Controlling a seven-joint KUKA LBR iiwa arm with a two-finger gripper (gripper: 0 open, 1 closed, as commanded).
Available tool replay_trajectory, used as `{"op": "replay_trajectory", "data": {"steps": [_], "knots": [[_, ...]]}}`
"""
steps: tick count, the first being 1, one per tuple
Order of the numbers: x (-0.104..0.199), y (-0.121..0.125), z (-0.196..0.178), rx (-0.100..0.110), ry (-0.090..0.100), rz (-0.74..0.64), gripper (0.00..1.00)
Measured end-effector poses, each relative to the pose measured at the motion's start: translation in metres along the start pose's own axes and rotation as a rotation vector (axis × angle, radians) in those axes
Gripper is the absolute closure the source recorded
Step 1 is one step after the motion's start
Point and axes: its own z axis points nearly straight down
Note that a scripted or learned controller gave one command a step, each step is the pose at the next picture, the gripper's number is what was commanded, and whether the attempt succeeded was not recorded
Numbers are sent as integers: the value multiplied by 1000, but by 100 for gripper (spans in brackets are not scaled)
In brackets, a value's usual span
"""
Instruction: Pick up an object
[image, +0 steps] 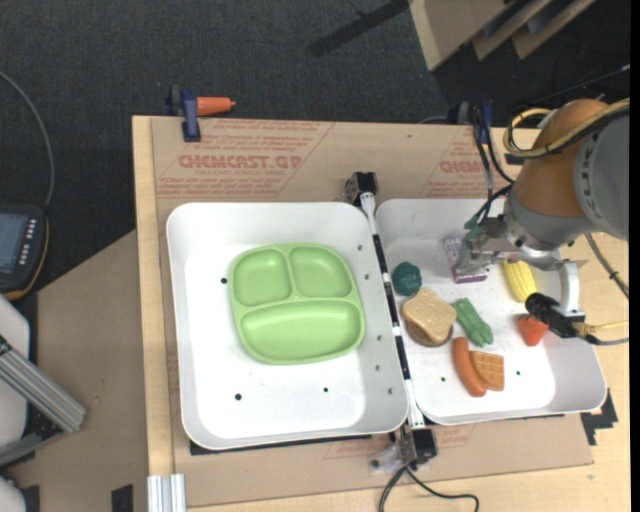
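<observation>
The tool (468, 262) sits low in the right bin (570, 395) near its back edge; how far it is open cannot be told. Toy foods lie toward that bin's front: bread slice (429, 318), carrot (465, 366), corn (519, 279).

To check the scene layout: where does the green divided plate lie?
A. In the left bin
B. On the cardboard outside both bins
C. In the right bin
A. The green divided plate lies flat inside the left bin, apart from the toy foods.
</observation>
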Motion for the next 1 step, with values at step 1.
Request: {"op": "replay_trajectory", "data": {"steps": [1], "knots": [[0,0,-9,-1,0,0,100]]}}
